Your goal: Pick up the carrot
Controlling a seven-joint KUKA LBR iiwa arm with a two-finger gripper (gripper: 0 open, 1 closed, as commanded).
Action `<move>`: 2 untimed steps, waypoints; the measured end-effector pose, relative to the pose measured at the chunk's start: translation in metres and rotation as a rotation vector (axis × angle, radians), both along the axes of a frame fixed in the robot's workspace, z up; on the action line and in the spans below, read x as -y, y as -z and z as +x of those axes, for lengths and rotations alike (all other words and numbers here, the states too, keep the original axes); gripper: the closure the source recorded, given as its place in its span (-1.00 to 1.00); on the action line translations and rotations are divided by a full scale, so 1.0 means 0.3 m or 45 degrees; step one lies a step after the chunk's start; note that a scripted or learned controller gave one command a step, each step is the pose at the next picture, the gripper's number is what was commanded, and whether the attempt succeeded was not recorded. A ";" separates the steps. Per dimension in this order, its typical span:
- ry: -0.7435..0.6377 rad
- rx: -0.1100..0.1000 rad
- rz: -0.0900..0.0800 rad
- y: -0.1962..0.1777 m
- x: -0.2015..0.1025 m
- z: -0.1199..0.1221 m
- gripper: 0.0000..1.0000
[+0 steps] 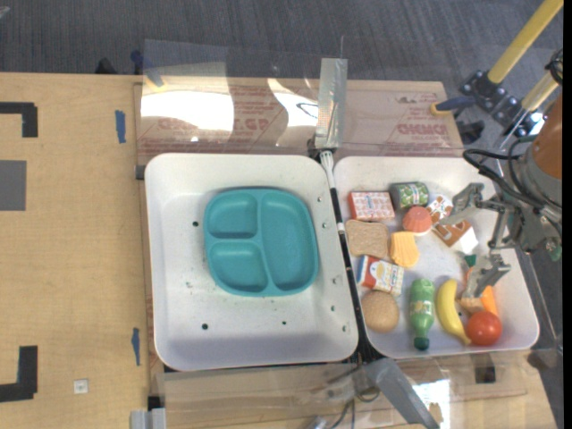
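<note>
Glossy tomato (483,328) beside tapered carrot (488,299) at bin rim (527,329); gripper (483,239) spread open above, gripping nothing.

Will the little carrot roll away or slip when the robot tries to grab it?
Probably it won't roll far: the carrot lies wedged between the tomato, the banana and the bin wall. It looks like smooth toy plastic, so it may slip. Its tapered shape could squirt out sideways. The gripper hovers just above it.
</note>
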State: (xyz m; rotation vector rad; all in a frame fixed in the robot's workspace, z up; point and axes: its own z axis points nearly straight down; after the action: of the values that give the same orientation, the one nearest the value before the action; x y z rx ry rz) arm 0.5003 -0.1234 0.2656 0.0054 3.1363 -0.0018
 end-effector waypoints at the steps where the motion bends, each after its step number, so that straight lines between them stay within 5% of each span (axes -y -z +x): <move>1: 0.010 -0.009 0.003 0.491 0.174 -0.073 -1.00; 2: 0.028 0.003 0.000 0.593 0.160 -0.061 -1.00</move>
State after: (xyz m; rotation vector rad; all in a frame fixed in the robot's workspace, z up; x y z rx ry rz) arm 0.4822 -0.1716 0.0876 0.0400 3.1336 -0.0021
